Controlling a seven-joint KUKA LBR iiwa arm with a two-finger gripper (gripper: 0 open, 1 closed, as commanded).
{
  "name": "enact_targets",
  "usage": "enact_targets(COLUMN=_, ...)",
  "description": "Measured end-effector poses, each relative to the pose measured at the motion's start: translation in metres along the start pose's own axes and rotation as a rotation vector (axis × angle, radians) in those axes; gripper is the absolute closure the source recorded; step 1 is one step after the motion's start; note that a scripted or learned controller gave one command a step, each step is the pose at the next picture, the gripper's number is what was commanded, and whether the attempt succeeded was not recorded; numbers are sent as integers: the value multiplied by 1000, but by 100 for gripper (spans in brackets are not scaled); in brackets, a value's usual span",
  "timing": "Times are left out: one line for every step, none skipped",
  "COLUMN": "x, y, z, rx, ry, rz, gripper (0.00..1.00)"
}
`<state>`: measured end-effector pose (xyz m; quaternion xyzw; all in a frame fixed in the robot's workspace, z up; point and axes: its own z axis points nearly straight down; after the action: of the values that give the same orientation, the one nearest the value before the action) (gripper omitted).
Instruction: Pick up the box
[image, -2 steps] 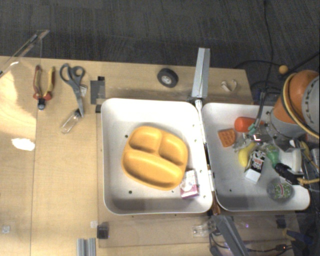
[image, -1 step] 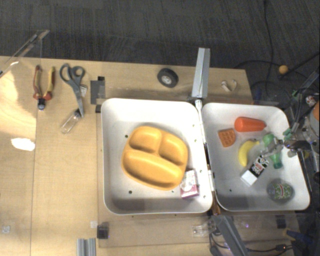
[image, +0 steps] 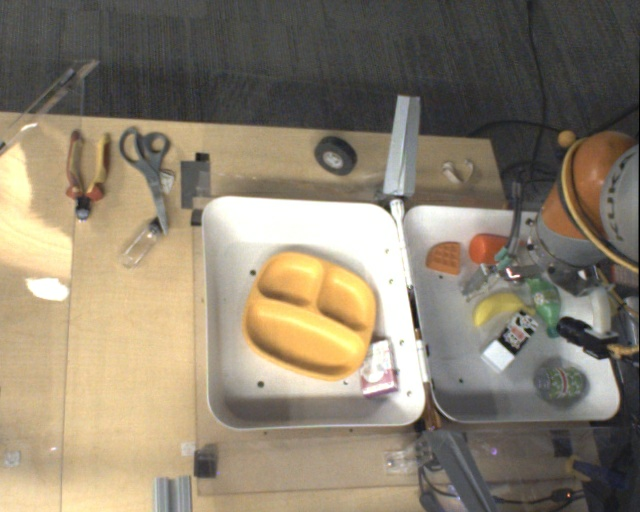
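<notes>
Pale wooden surface (image: 120, 350) carries two shallow white bins, and the small pink-and-white carton box (image: 379, 368) lies in the left bin's (image: 225, 300) front right corner, well apart from the grey-and-orange arm (image: 600, 200) working over the right bin (image: 450, 390).

Pink box (image: 379, 371), yellow banana (image: 497, 308), white bins (image: 230, 300).

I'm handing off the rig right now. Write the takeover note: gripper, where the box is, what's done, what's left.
Gripper: low over the right bin, among the toys near the banana; whether it grips anything can't be made out.
Box: small pink and white carton in the left bin, at its right wall, against the big yellow tray.
Done: nothing; the box lies in the bin, not in the gripper.
Left: move over to the left bin, grasp the box, lift it.
</notes>
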<state>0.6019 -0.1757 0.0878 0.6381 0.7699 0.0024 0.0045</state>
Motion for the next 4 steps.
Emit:
enact_targets(x=37, y=58, z=3, rx=46, ry=8, rz=21, gripper=0)
enact_targets(x=35, y=60, z=-9, rx=40, ry=1, rz=16, gripper=100)
enact_targets(x=118, y=74, z=-112, rx=1, ry=3, rz=-51, gripper=100)
enact_targets(x=117, y=73, z=-111, rx=2, ry=3, rz=-50, gripper=0)
